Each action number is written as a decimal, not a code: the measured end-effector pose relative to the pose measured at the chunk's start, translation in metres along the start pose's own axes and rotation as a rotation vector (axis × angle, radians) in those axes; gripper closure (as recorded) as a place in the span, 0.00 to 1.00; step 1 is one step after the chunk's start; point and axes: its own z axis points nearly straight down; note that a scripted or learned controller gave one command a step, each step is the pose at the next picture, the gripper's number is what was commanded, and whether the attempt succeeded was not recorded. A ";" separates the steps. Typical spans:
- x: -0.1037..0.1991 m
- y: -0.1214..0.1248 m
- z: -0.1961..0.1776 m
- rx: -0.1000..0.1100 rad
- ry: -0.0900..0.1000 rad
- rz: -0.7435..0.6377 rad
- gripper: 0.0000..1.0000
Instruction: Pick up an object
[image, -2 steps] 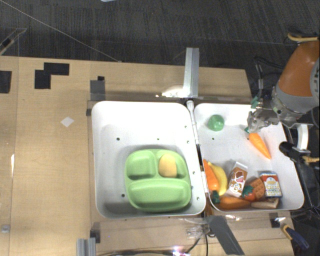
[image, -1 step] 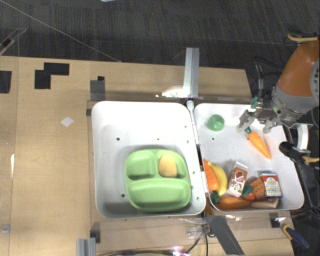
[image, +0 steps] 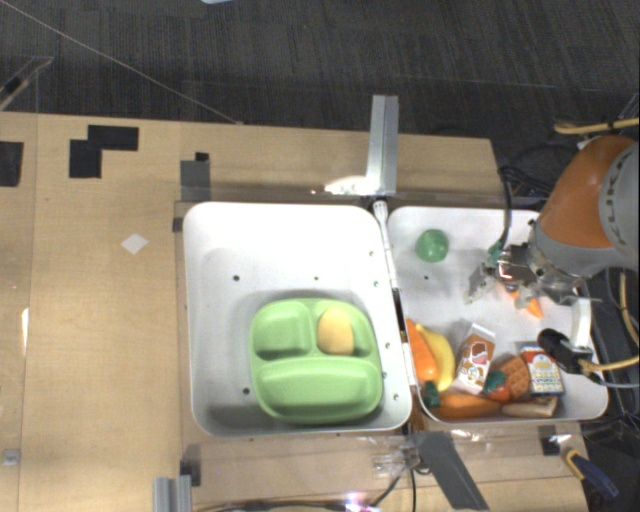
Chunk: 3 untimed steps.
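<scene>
You see two white bins on the wooden bench (image: 100, 350). The left bin (image: 215, 300) holds one green divided tray (image: 300, 385) near its front edge, with one yellow egg-shaped item (image: 337, 330) in the tray's upper right compartment. The right bin (image: 450, 290) holds one green ball (image: 432, 245) near its back left corner and, along its front edge, one banana (image: 440, 352), one carrot-like orange piece (image: 465, 405), and two small cartons (image: 475, 362) (image: 543, 372), crowded together. The gripper (image: 505, 270) hangs over the right bin's right side; how far it is open you cannot tell here. Dark carpet (image: 250, 60) lies beyond the bench.
</scene>
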 end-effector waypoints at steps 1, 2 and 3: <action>-0.020 0.037 0.025 -0.004 0.003 0.050 0.00; -0.043 0.054 -0.007 -0.004 0.001 0.070 0.00; -0.046 0.035 0.007 -0.002 0.000 0.183 0.00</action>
